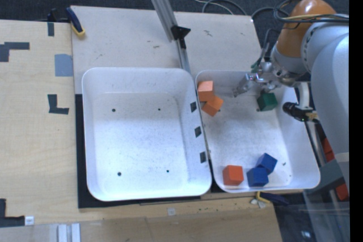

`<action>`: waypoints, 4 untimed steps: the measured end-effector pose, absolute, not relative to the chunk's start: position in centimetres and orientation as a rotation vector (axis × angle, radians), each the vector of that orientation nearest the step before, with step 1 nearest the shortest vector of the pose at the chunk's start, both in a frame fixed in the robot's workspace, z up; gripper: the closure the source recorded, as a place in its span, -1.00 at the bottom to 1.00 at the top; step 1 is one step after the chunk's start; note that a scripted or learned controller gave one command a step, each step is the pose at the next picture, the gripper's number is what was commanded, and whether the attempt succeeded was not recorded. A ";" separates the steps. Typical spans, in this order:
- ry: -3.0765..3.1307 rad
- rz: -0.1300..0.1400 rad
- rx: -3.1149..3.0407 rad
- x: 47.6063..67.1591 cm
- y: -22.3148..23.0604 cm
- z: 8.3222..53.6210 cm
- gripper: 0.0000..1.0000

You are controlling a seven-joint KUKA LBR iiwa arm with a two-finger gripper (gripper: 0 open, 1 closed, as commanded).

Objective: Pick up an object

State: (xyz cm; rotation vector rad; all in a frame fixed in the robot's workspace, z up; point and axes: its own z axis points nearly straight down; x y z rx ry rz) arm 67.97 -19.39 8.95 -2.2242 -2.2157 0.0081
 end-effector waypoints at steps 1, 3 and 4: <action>-2.228 -0.004 -2.216 64.1 -12.3 15.8 -1.00; -2.225 0.004 -2.222 68.0 -11.2 12.1 -1.00; -2.217 0.007 -2.226 67.9 -19.2 9.0 -1.00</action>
